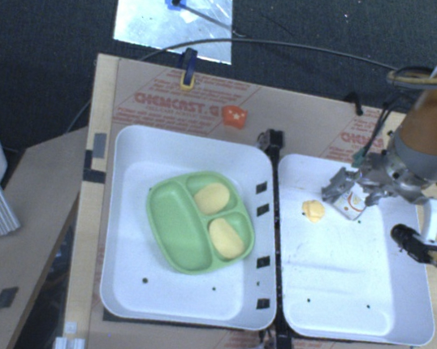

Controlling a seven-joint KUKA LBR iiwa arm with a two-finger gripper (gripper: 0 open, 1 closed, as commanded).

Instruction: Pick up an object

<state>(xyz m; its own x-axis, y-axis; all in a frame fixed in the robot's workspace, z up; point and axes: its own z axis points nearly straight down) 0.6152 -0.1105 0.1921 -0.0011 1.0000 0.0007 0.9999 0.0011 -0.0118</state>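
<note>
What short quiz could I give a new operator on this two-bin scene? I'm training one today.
1. True or false: the green three-compartment plastic tray lies in the left white bin.
2. How many pale yellow rounded pieces sit in the tray?
3. The small yellow lump in the right white bin is: A) inside the tray, B) on the bin floor near the tool, C) outside both bins.

Key: 1 true; 2 two; 3 B.

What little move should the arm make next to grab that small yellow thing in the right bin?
Probably a short slide toward the left bin and then down. The gripper hangs over the far part of the right bin, while the small yellow piece lies just beside it on the bin floor, apart from it and not between the fingers.
</note>
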